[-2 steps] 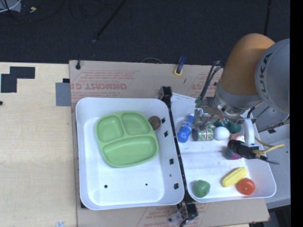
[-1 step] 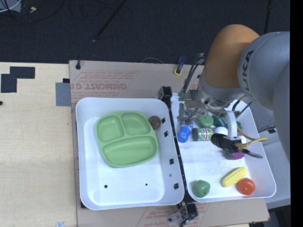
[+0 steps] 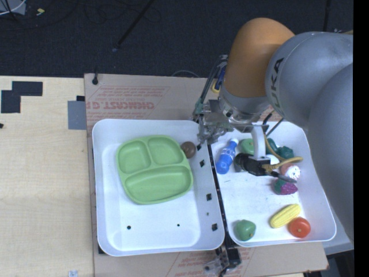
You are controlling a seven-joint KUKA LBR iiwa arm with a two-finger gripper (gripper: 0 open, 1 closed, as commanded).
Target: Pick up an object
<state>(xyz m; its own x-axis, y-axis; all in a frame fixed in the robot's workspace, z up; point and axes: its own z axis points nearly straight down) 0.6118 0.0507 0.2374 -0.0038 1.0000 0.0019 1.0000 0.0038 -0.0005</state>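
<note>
Green pepper at right bin's front edge untouched; gripper w/ arm over bins' divider, state can't tell, pick prob. pending, needs descent onto blue bottle.

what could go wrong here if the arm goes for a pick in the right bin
1. The blue bottle lies close to the wall between the bins, so the gripper might hit that wall.
2. The toys near the purple one are heaped together, so a grab there could catch two or slip.
3. The brown ball sits by the green tray, awkward to close around.
</note>
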